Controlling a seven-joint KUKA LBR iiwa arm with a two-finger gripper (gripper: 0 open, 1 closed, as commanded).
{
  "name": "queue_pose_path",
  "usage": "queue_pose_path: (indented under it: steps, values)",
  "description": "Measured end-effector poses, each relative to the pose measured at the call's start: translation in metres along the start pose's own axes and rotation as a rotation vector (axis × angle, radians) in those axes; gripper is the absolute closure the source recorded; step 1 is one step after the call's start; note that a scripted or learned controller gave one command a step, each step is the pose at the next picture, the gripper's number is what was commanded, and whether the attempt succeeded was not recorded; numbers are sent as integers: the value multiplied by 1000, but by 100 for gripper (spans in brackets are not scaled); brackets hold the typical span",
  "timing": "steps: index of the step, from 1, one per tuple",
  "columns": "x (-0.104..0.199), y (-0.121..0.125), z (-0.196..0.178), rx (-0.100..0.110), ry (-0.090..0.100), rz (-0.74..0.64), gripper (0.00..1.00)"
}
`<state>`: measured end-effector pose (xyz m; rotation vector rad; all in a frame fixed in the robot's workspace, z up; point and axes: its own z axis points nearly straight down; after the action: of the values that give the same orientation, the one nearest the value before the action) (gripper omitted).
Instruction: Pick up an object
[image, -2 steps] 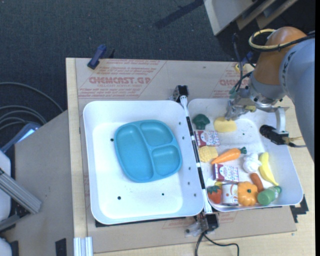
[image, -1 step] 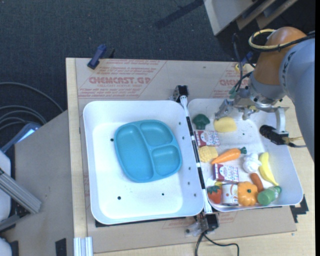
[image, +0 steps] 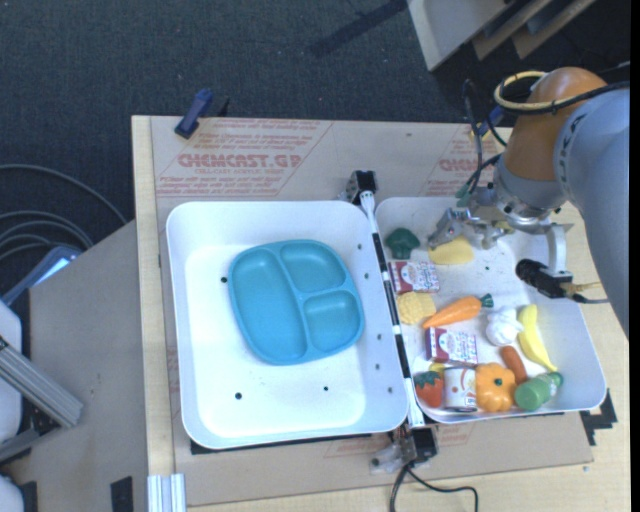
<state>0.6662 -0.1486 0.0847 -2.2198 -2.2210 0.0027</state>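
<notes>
My gripper (image: 468, 226) hangs low over the far end of the right bin (image: 588, 352), below the orange-banded wrist (image: 545, 118). A small yellow piece (image: 450, 253) lies directly under and slightly in front of it, close to or touching it. Around it are a dark green toy (image: 402, 241), a red-and-white packet (image: 413, 276), a yellow corn piece (image: 416, 305) and a carrot (image: 455, 311). Nothing is seen lifted off the bin floor.
The near end of the right bin holds a banana (image: 535, 338), a white bulb (image: 502, 325), an orange pumpkin (image: 493, 388), a green pepper (image: 535, 390) and a carton (image: 452, 346). A blue divided plate (image: 297, 298) lies in the left bin (image: 195, 330).
</notes>
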Motion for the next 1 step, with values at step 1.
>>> queue_pose_path:
  steps: [1]
  values:
    - [0, 2, -12, -6, -2, -1, 100]
